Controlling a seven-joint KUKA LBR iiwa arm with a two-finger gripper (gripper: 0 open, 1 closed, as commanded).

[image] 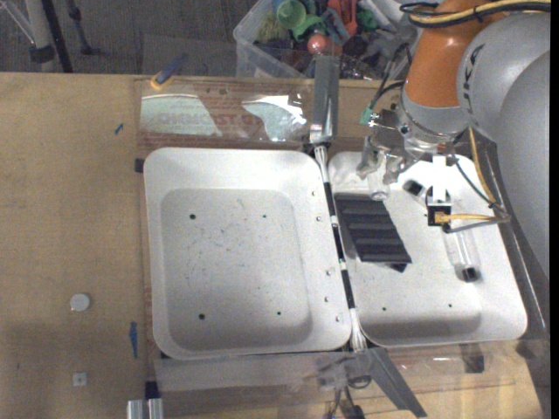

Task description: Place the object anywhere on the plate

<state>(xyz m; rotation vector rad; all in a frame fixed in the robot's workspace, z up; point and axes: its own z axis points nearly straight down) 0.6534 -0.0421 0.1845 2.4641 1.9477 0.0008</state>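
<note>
Fingers (370, 161) parted, gripping nothing.
Gripper (380, 171) hangs over the far end of right bin (498, 321), by dark ridged plate (373, 228); clear tube (459, 253) lies apart.

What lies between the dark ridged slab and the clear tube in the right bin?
In the camera view, bare white floor of the right bin separates the slab from the tube.

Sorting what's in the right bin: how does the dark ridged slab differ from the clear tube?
The dark ridged slab is opaque, flat and wide; the clear tube is see-through, round and slim. In the right bin, the slab lies by the left wall, the tube nearer the right one. Both lie on the bin's floor, not touching.
</note>
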